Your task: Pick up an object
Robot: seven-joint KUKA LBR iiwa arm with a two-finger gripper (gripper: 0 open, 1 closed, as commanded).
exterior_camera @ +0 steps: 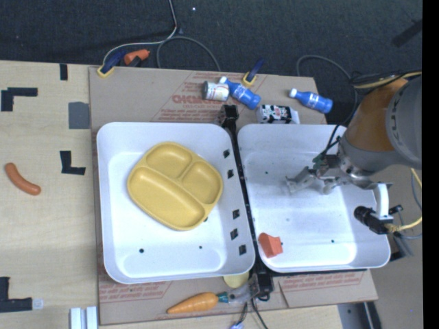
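Note:
My gripper (296, 181) hangs low over the middle of the right white bin (343, 256), pointing left, with the grey arm and its orange band behind it at the right. A small orange-red block (270, 245) lies at the bin's front left corner, well in front of the gripper and apart from it. A yellow divided plate (177, 184) lies in the left white bin (116, 252). Nothing shows held at the gripper's tip.
On the cardboard behind the bins lie a blue bottle (243, 93), a second blue bottle (312, 100) and a small black-and-white item (278, 114). A carrot (194, 303) lies in front of the bins. A sausage (22, 179) rests on the bench at far left.

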